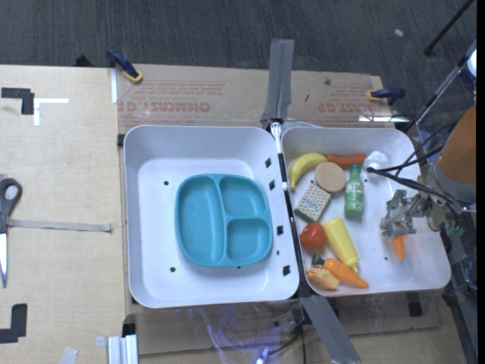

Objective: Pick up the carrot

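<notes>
The tabletop (61,165) bears two white bins; the right bin (424,275) holds the food. The arm (458,158) reaches in from the right, wrist low over the bin's right side. The hand (397,218) appears clamped on a small carrot (398,246), whose tip hangs below the fingers. The grip looks shallow, so the carrot could slip as it lifts. A second carrot (346,272) lies at the front edge, beside the yellow bottle (341,240).
</notes>
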Controlling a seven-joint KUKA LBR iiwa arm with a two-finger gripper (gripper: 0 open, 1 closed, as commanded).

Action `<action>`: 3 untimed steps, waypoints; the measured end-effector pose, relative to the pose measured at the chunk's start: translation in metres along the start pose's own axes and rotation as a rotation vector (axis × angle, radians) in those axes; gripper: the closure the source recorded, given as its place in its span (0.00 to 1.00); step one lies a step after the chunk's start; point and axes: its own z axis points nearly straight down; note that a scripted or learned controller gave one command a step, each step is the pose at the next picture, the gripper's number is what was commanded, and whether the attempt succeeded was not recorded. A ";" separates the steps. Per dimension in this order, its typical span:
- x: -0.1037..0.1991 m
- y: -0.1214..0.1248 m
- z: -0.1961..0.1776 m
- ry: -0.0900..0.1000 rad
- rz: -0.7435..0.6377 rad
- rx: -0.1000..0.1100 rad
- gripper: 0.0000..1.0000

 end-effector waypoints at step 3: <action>-0.006 0.002 -0.022 -0.015 -0.006 0.005 0.00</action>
